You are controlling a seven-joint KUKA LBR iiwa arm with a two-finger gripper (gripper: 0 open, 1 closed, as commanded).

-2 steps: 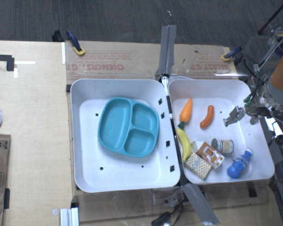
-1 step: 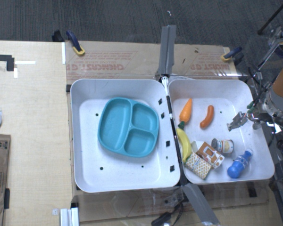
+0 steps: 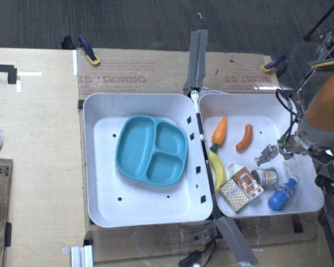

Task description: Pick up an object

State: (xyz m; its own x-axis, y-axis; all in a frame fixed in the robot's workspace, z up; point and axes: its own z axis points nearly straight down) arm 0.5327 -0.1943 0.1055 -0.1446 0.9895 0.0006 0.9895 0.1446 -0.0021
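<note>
The right bin [image 3: 256,109] holds an orange carrot [image 3: 220,129], a red-orange sausage [image 3: 244,138], a yellow banana [image 3: 217,170], a patterned small box [image 3: 240,189], a silver can [image 3: 265,177] on its side and a blue bottle [image 3: 282,193]. My gripper [image 3: 263,154] hangs over the right part of that bin, just above the can and to the right of the sausage. Its fingers point left, stand open and have nothing between them.
The left bin [image 3: 100,166] contains a teal divided plate [image 3: 153,149]. A grey divider bar [image 3: 197,60] runs between the bins. Cables and the arm's orange band [image 3: 325,107] crowd the right edge. Clamps sit at the bench's back corners.
</note>
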